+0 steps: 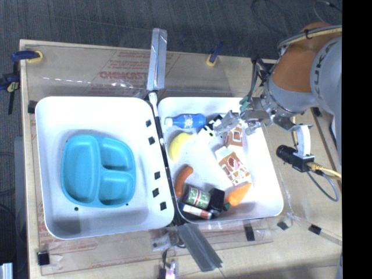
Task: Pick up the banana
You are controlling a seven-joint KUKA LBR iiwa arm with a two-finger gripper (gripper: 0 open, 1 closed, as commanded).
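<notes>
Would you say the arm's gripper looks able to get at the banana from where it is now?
Probably yes. The banana lies bare near the divider in the right bin, with nothing on top of it. The gripper hangs over the same bin, and the blue bottle lies just beyond the banana, which may crowd a finger.

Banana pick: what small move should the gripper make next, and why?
Probably shift toward the bins' divider. The gripper sits over the right bin's far side, while the banana lies free near the divider, beside the blue bottle, with nothing on top of it.
</notes>
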